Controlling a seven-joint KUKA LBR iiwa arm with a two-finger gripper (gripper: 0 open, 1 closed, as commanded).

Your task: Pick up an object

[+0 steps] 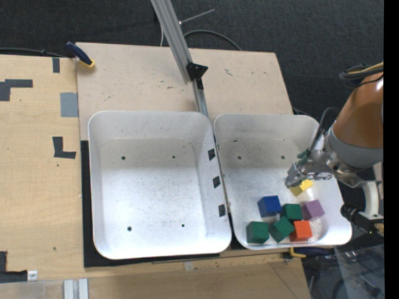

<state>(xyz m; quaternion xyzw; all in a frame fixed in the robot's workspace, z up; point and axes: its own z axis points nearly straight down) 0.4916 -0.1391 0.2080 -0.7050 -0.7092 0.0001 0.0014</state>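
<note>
**Arm over right bin, jaws low beside yellow block**

Desk (143,73) carries two shallow white bins side by side. Left bin (100,129) shows only its speckled floor. Right bin (262,124) holds a cluster of small blocks in its near-right corner.

Arm (361,120) reaches in from the right, orange band above the wrist. Gripper (298,178) sits low over the right part of the right bin. A yellow block (305,185) lies at its tip, just on the near side. Cannot tell whether the jaws are spread or closed, nor whether the yellow block is between them or merely beside them.

Other blocks, all nearer than the gripper: blue block (270,205) left of centre; purple block (313,209) to the right; orange block (302,230) near the front rim; three green blocks, one at the left (257,232), one in the middle (282,229), one just behind it (292,212). They are packed close, several touching.

A slanted metal rail (171,27) crosses the far desk edge.
</note>
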